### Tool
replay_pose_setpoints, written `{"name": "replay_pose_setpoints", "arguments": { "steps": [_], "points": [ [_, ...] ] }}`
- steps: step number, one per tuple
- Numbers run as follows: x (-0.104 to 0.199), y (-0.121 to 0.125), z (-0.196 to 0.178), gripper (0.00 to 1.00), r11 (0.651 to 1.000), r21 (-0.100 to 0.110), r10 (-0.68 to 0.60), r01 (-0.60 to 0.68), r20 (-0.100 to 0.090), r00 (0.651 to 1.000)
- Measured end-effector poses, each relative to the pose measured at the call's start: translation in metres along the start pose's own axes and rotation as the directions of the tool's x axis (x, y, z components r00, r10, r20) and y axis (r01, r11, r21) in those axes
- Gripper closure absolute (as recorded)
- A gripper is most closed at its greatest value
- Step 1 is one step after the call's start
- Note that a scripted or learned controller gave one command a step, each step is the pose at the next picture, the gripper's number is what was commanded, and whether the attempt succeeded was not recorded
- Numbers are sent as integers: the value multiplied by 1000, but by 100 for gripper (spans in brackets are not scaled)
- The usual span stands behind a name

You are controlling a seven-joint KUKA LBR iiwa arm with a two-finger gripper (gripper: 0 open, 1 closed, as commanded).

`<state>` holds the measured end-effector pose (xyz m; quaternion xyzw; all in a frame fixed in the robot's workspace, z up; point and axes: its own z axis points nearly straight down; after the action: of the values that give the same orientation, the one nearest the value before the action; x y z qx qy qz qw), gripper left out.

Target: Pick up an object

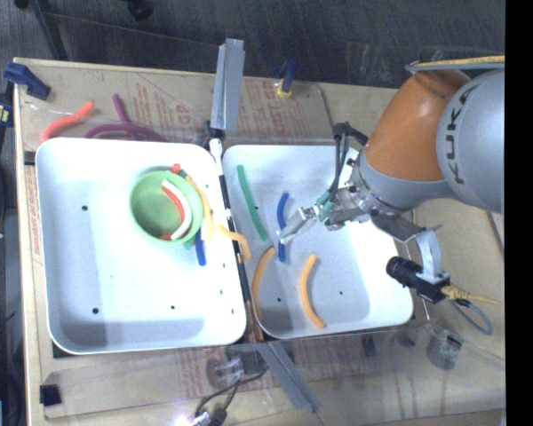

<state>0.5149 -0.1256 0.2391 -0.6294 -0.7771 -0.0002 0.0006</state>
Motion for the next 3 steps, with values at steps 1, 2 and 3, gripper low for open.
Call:
{"name": "replay_pose_setpoints", "arguments": {
  "steps": [1, 2, 3],
  "points": [
    [-40, -30, 81, 0, 999, 5, -42, 42, 0, 999],
    [-71, -47, 147, 0, 997, 1, 78, -78, 0, 997],
    [-71, -46, 137, 100, 997, 2, 72, -72, 0, 997]
  ]
}}
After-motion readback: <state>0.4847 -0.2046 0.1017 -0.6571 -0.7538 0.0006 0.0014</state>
